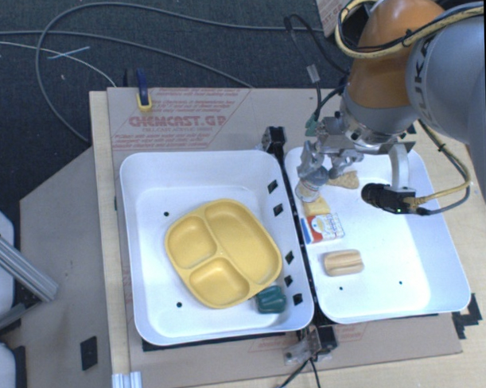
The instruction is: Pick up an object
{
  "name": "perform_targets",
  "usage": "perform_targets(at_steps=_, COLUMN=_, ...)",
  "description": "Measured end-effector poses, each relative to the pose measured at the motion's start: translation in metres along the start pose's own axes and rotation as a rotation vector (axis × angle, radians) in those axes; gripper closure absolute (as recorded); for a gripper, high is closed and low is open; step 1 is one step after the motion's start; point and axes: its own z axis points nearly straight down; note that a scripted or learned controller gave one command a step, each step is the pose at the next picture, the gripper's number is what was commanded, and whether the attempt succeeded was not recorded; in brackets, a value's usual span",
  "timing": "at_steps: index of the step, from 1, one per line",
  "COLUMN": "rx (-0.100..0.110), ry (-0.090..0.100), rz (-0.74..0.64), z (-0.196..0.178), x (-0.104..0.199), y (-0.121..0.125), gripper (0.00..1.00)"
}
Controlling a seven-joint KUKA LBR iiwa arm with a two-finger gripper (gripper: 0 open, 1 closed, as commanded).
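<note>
My pincer (pixel 312 179) hangs at the right bin's (pixel 437 294) left wall above a small carton (pixel 323 226); grip state unclear.

Bright, even overhead light; the white bins (pixel 150 256) nearly glare, shadows beside them stay soft, and the picture's slightly grainy.
</note>
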Motion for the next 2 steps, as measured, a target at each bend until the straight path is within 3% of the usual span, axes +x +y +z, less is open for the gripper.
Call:
perform_targets(at_steps=1, rx=0.000, ry=0.000, rz=0.000, z=0.016, x=0.048, y=0.021, gripper=1.00)
perform_targets(at_steps=2, rx=-0.003, ry=0.001, rz=0.000, z=0.001, x=0.091, y=0.046, gripper=1.00)
